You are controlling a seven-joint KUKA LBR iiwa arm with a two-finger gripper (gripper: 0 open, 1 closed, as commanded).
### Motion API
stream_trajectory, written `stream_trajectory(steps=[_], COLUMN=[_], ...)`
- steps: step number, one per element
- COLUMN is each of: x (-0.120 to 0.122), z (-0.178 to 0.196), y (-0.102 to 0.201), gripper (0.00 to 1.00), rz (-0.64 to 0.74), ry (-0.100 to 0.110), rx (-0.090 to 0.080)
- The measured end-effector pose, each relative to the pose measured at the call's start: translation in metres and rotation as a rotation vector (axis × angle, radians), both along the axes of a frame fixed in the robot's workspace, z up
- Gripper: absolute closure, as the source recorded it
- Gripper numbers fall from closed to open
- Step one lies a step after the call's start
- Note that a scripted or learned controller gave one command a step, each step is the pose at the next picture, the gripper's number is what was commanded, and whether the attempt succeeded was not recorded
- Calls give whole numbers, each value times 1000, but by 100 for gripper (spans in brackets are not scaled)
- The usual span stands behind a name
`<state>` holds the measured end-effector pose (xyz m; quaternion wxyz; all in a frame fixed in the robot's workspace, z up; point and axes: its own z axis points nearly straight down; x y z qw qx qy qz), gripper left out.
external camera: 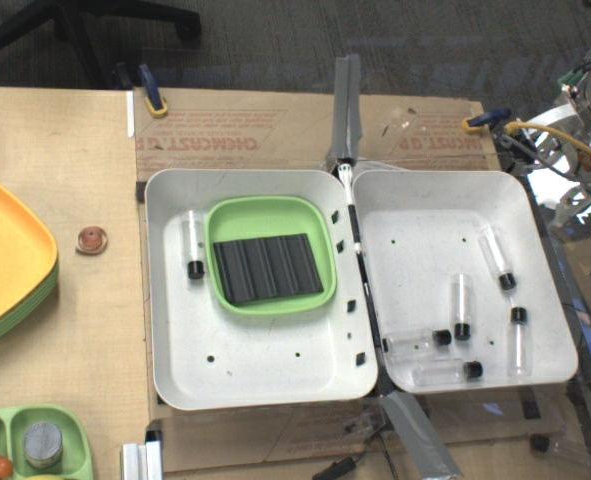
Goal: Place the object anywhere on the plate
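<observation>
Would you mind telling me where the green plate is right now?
The green plate sits in the left bin, toward its upper middle, with a clear tube lying just to its left.

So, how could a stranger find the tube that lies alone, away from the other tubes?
Look in the left white bin, which holds a green plate. The clear tube lies just left of that plate, black cap toward the viewer. The other tubes all lie in the right bin.

Both bins look like smooth white plastic, the left bin [175, 358] with a soft sheen. The green plate [317, 218] is matt plastic carrying a dark ribbed insert [267, 267]. The vials [493, 256] are clear and glossy with black caps. Brown cardboard [245, 133] covers the wood-look bench [55, 368].
</observation>
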<state>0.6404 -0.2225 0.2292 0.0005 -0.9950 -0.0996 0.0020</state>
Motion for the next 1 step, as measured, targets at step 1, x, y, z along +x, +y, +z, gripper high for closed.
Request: stream_trajectory(steps=[1], x=[-24], z=[-4], y=[0], gripper=[0], rz=[-2], ry=[0], rx=[0])
